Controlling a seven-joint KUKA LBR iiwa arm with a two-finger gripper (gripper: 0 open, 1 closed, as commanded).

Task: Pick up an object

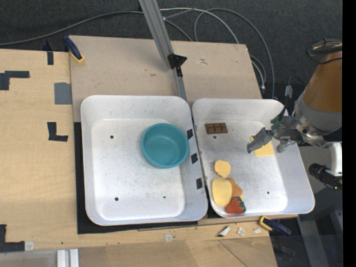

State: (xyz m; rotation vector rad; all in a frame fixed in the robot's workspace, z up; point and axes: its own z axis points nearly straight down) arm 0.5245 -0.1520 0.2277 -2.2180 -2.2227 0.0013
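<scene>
1. Over the right bin (289, 196), the pincer (266, 141) hangs with its two fingers spread; one dark finger points left, the other sits toward the arm, and nothing lies between them.
2. Just beside the pincer, partly under it, lies a flat yellow piece (265, 150). It looks like the nearest thing to pick, though its full outline is hidden.
3. Well left of the pincer and a little behind it lies a brown bar (216, 128). Left and toward the front edge sit a pale yellow lump (222, 168), a bigger yellow fruit (221, 191) and a red piece (236, 206), these last two touching.
4. Far to the left, in the other bin (100, 149), stands a teal bowl (164, 144).
5. To do the grasp well, I judge the pincer should centre over the yellow piece, one finger on each side, before it descends.
6. A flat thing may slip, so the fingers likely need to reach the bin floor before pressing together.
7. Lift straight up afterwards, and check that the piece rises with the fingers.
</scene>
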